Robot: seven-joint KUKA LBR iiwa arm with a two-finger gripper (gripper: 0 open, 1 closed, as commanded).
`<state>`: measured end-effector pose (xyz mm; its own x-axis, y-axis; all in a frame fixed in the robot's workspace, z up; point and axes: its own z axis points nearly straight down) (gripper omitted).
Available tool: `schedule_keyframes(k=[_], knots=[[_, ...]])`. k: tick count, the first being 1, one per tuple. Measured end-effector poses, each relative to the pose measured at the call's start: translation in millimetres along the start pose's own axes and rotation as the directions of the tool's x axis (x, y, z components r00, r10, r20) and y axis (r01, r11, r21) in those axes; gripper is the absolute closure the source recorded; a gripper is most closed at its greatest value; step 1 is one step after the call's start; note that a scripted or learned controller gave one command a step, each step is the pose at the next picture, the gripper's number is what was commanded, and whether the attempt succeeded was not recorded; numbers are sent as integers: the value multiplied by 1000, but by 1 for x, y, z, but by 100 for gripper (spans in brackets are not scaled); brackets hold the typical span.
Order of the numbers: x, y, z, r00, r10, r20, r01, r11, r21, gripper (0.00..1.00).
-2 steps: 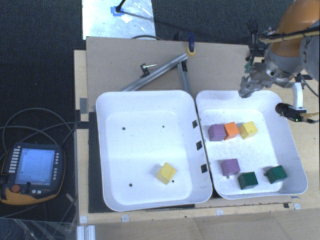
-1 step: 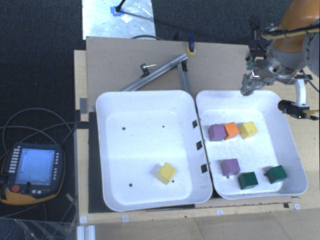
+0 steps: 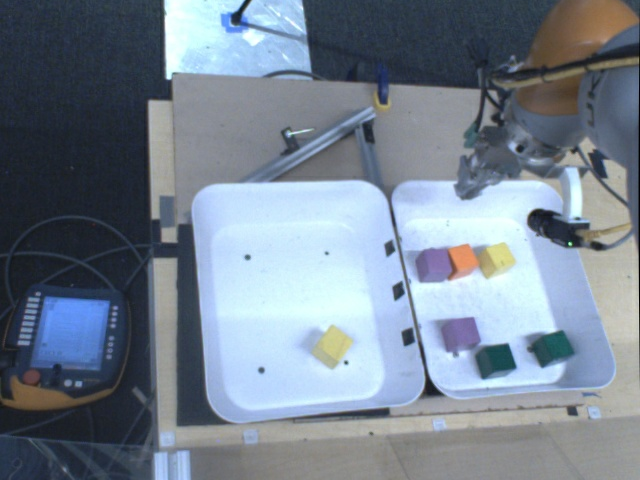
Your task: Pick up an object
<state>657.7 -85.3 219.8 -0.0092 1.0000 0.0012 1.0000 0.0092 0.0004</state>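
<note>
White plastic, two shallow bins side by side on the bench [image 3: 250,128], and the action sits at the far edge of the right bin [image 3: 585,303]. The gripper [image 3: 472,186] hangs over that far rim, near the bin's far left corner, pointing down, with nothing between its tips; how wide it is set, I cannot tell from this angle. The grey arm [image 3: 560,78] comes in from the right, its orange band above the wrist up at the top right.

Down in the right bin, six blocks wait. Along the middle runs a tight row: a purple block [image 3: 433,265], an orange block [image 3: 462,260] touching it, and a yellow block [image 3: 496,259] just beside that. Nearer the front edge lie a second purple block [image 3: 460,334], a dark green block [image 3: 495,360] just beside it toward the front, and another green block [image 3: 551,347] near the front right corner. All six rest on the bin floor, well apart from the gripper.

Over in the left bin [image 3: 215,268], a lone yellow cube [image 3: 332,346] sits tilted toward the front right.

A metal bar [image 3: 310,146] lies slantwise on the bench behind the left bin. Off the bench's left edge, a control pendant [image 3: 65,343] rests among cables.
</note>
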Motion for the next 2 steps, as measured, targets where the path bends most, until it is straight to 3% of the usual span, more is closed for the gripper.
schedule_keyframes(k=[2], knots=[[94,-55,-16,1000,0,-1,0,1000,2,100]])
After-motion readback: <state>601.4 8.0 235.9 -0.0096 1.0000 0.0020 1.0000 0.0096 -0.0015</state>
